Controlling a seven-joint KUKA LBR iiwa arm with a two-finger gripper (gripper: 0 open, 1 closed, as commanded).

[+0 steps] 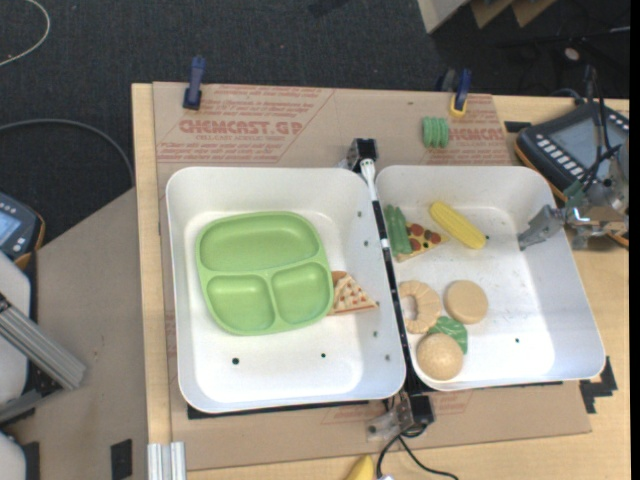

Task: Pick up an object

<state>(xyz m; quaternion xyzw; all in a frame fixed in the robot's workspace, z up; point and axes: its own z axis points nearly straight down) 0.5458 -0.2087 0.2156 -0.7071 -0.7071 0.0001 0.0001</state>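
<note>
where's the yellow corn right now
In the camera view the yellow corn lies in the right bin, toward its far side, just right of the pizza slice.

Robot body, right edge
We see a grey metallic gripper (545, 226), angular fingers, dark cables running above its wrist.

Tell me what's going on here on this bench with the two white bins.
A robot arm reaches in from the right, its pincer at the right bin's edge, holding nothing visible. That bin has a yellow corn cob, a pizza slice, a pretzel and round buns. The left bin holds a green divided tray beside a waffle wedge.
</note>
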